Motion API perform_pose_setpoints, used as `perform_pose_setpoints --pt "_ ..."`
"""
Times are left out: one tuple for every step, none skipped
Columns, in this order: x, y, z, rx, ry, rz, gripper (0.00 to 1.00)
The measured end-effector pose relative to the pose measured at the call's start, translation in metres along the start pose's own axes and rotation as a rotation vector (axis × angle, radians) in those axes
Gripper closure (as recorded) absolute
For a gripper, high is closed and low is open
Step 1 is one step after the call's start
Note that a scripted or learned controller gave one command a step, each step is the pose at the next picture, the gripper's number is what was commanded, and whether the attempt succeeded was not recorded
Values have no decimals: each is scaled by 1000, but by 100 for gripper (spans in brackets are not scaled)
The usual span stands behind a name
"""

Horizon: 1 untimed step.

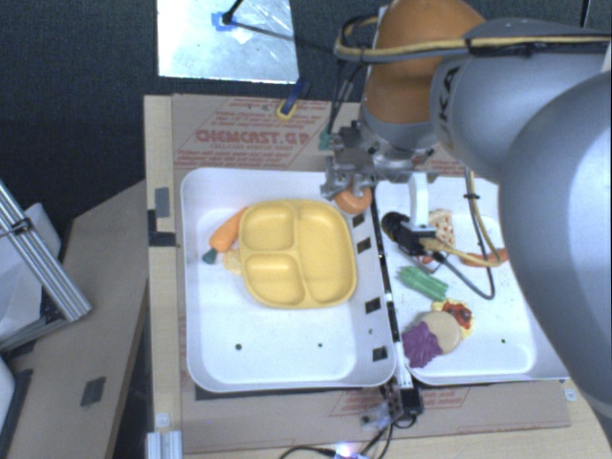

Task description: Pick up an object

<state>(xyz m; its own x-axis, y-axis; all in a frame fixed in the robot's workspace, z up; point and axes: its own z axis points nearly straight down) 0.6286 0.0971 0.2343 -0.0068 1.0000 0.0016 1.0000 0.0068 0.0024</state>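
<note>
Carrot [226,230] in left bin [287,371]: long axis diagonal, tip lower-left.

You have two white bins side by side, the left bin [287,347] at 7 o'clock and the right bin [502,347] at 4 o'clock. Both sit on a printed cardboard sheet [244,134]. At 12 o'clock on its far edge lies a small yellow-and-blue piece [290,104]. Beyond that, at 11 o'clock, a shiny square panel [227,27] lies on dark carpet [76,84]. An aluminium rail [38,266] slants at 9 o'clock.
</note>
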Motion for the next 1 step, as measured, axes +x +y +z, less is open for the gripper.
perform_pose_setpoints --pt "-1 0 19 2 -2 4 100"
